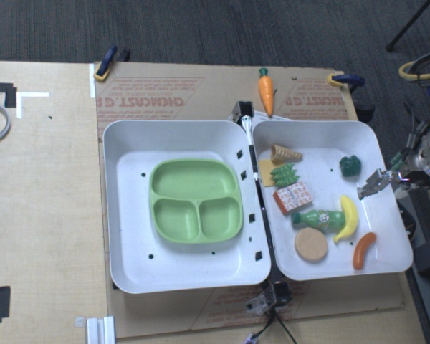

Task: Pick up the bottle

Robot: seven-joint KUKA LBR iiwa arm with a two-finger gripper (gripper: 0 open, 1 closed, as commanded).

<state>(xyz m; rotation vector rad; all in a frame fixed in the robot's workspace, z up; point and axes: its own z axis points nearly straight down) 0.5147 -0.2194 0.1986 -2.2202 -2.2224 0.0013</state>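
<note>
The bottle is green with a pale label and lies on its side in the right bin, toward the front. A yellow banana touches its right end and a round tan disc sits just in front of it. My gripper hangs over the right bin's right rim, up and to the right of the bottle, apart from it. Nothing shows in its grasp.
The right bin also holds a red and white box, leafy greens, a cone, a dark green vegetable and a red sausage. The left bin holds a green divided plate. A carrot lies behind the bins.
</note>
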